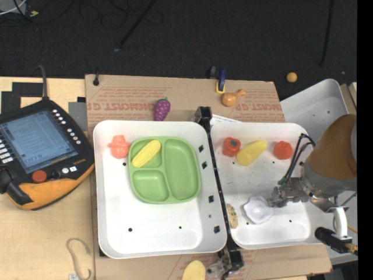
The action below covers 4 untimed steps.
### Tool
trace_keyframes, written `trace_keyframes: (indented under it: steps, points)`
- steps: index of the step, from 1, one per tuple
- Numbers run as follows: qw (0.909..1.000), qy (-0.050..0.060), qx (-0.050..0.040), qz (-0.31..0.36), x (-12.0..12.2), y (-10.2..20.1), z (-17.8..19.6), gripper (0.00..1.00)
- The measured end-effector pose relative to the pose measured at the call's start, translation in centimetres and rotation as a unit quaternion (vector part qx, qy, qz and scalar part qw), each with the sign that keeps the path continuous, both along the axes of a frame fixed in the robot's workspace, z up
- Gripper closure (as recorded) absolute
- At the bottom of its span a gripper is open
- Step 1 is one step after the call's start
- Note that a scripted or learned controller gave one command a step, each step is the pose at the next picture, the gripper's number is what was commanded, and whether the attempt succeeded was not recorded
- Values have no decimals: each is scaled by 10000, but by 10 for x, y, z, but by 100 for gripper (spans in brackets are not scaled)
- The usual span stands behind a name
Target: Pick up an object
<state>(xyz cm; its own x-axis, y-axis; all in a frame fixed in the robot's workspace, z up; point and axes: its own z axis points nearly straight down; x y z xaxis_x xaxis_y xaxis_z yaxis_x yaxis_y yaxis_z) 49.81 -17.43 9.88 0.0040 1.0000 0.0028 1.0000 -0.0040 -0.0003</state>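
Note:
My gripper (pixel 280 197) is low in the right bin (pixel 291 232), at its front right, with the arm coming in from the right. A white rounded object (pixel 257 209) lies just left of the gripper, close to it or touching it. Further back in this bin lie a red tomato-like piece (pixel 231 146), a yellow piece (pixel 252 152) and a small red piece (pixel 283 150). A tan bread-like piece (pixel 232 216) rests by the bin's left wall. Nothing shows between the gripper's tips.
The left bin (pixel 151 232) holds a green divided plate (pixel 169 174) with a corn cob (pixel 145 153) on it, and an orange-pink toy (pixel 119 146) beside it. Behind the bins on the cardboard lie purple grapes (pixel 162 108) and an orange gourd (pixel 232 98). A control tablet (pixel 38 144) sits at left.

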Motion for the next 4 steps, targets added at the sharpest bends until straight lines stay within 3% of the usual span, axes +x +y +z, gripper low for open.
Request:
trace_keyframes:
  steps: [1,3,4]
  points:
    - [10000,-5,-13,17,-4,5,60,100]
    - [10000,-8,-15,21,-6,5,130,100]
    - [10000,-1,-5,42,7,57,140,100]
